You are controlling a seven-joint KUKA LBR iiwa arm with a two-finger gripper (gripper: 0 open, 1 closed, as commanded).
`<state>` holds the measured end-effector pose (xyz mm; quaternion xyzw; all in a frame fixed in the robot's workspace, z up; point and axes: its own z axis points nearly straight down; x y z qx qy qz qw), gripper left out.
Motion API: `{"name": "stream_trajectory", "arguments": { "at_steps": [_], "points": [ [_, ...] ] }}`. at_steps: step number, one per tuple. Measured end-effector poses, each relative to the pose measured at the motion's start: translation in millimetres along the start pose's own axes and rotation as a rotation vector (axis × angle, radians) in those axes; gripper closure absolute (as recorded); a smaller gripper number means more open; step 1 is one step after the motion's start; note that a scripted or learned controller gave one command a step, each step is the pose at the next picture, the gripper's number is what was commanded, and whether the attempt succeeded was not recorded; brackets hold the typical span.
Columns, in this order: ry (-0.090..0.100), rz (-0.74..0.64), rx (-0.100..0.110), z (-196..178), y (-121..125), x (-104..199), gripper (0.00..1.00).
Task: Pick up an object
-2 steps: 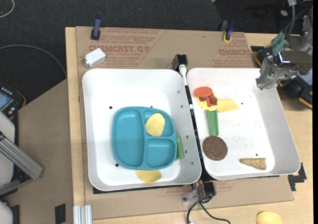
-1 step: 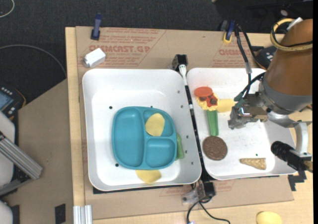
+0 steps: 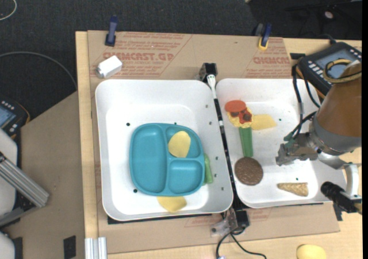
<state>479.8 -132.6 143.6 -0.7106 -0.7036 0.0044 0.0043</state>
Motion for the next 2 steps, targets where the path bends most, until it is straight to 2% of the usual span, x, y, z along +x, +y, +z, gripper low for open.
{"name": "stream_trajectory", "arguments": {
  "at_steps": [1, 2],
  "points": [
    [-0.002, -0.004, -0.011, 37, 11, -58, 1.00],
    [-0.002, -0.016, -0.025, -39, 73, -23, 1.00]
  ]
}}
